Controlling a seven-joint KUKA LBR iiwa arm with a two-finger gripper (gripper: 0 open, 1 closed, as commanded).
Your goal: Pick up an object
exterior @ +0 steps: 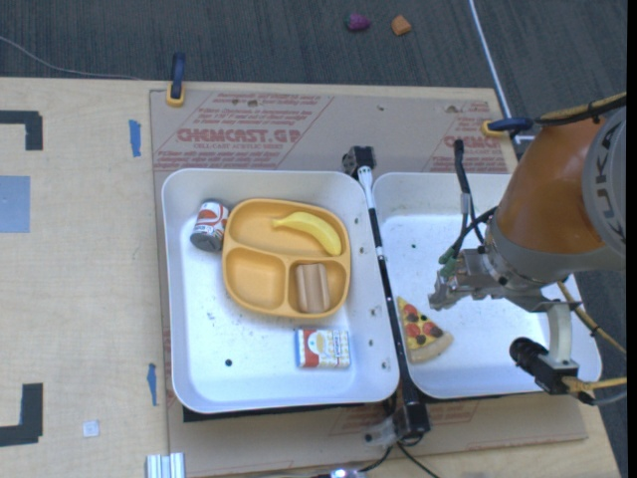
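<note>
Camera view — gripper [445, 297] low over right bin [418, 217].

Two small bits, purple [357, 22] and orange [400, 26], lie on the carpet [249, 18].

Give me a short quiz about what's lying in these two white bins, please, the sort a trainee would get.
1. True or false: the banana lies in the top compartment of the yellow divided plate.
2. Which bin holds the pizza slice? A) the left bin B) the right bin
3. Fill in: beside the plate's left edge lies a small ____ on its side.

Key:
1. True; the hot dog sits in the lower right compartment.
2. B; it lies near that bin's left wall, below the end effector.
3. Can; the small carton lies below the plate.
</note>
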